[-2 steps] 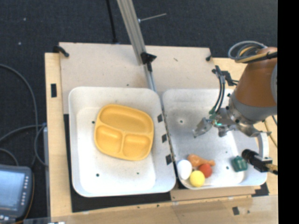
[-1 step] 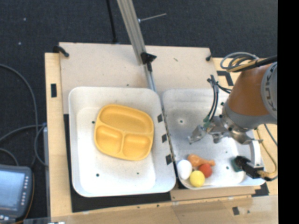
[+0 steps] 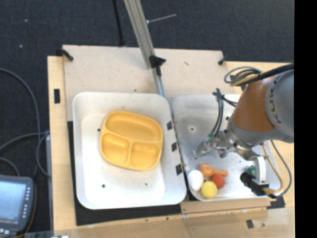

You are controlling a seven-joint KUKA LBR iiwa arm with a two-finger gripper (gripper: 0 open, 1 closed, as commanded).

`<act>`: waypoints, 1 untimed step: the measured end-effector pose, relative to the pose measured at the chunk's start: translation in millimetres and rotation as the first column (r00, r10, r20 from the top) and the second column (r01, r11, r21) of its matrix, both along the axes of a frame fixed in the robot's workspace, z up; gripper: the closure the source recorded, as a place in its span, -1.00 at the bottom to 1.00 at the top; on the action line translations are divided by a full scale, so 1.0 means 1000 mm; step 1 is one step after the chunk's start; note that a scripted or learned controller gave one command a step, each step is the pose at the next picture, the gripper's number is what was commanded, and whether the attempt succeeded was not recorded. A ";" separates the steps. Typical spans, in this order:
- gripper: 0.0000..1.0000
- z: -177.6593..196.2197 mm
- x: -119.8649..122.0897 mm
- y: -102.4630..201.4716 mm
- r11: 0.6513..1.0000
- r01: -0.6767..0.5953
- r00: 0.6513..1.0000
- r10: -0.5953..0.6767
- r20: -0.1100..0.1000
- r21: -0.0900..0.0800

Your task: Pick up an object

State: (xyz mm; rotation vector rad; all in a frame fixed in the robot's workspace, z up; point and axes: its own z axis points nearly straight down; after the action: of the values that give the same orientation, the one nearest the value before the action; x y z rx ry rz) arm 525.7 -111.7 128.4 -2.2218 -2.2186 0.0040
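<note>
One fixed camera above looks slantwise down on both bins (image 3: pixel 79 133).

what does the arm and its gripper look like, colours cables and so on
The arm is a thick rounded body, grey at the upper link with a broad orange band below it. Thin dark and yellowish cables loop around it near the wrist. The gripper is a small metallic grey assembly with slim fingers.

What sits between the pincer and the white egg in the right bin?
Nothing: in the camera view, only bare bin floor separates the pincer from the white egg. The orange piece lies just right of that line.
</note>
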 end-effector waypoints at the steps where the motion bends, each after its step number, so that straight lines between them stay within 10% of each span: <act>1: -1.00 -0.029 0.000 -0.001 1.000 0.001 1.000 -0.001 0.002 -0.001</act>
State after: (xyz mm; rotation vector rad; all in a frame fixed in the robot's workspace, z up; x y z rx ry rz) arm 525.7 -112.8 99.8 -2.2239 -2.2192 0.0023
